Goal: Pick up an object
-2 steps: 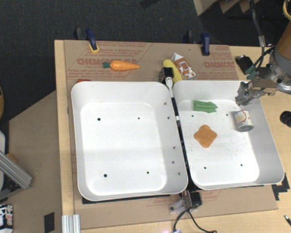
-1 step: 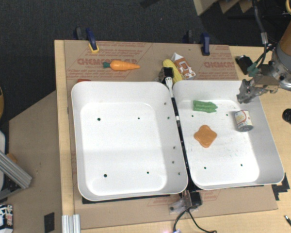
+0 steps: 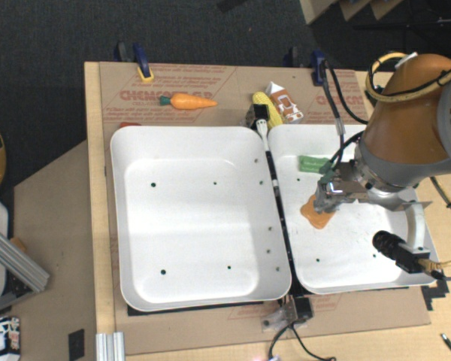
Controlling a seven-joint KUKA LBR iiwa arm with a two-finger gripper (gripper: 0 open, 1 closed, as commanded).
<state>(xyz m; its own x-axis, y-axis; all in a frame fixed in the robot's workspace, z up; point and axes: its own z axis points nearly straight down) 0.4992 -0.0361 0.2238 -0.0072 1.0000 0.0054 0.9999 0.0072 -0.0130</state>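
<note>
Much of the right bin lies under the grey arm and its orange band, and the gripper is too small and shadowed to tell how it stands or whether it grips anything. One orange object, soft-edged and part hidden beneath the gripper, lies in that bin near the divider, long axis unclear; a flat green piece lies beyond it, long side across the bin; a plastic carrot rests on the cardboard, tip pointing right.
</note>
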